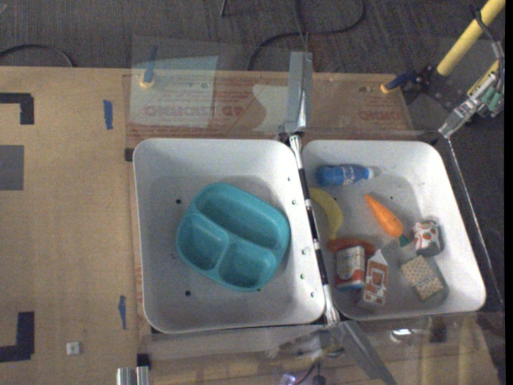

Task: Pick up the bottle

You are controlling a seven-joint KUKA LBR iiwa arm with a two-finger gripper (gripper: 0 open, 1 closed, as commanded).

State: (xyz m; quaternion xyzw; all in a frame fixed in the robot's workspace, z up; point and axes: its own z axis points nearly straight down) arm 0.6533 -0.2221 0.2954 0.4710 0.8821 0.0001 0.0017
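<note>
The bottle point(343, 174) is small and blue with a white cap end. It lies on its side at the back left of the right bin point(461, 215), cap pointing right. A pale piece of hardware that looks like my gripper point(474, 103) sits past the bin's back right corner, outside the bin and well apart from the bottle. It is small and partly cut off by the view's edge.
Near the bottle in the right bin lie a banana point(328, 209), a carrot point(384, 216), a red can point(349, 265), a small carton point(374, 279), a checked block point(423, 277) and a small box point(427, 237). A teal divided plate point(232, 237) fills the left bin point(152, 183). A yellow rod point(473, 30) slants at top right.
</note>
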